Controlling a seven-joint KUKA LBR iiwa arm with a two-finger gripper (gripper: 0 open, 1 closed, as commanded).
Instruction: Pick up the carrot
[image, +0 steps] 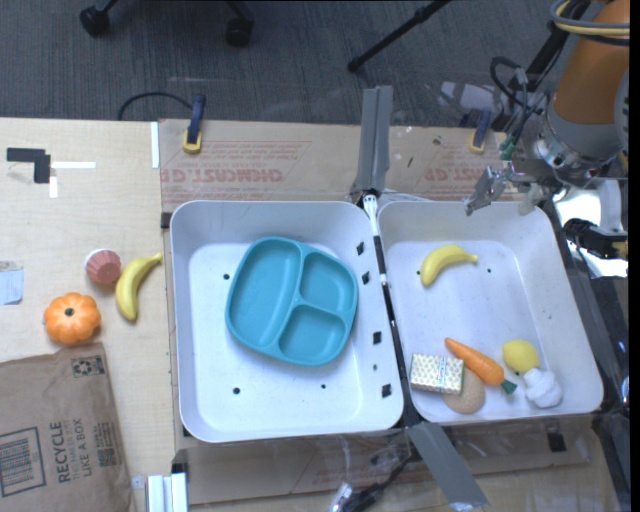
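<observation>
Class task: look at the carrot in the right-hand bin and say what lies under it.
The carrot lies across a tan, rounded item beside a small yellow-patterned box. Its green tip nears a white object. What the tan item is, mostly covered, cannot be told.

light: bright, even, from overhead | shadows: soft, faint | glare: white bins (190, 330) nearly washed out | focus: slightly soft throughout

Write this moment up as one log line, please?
stage: approach | gripper: over right bin's far edge, holding nothing | carrot: lying in right bin, untouched
</observation>
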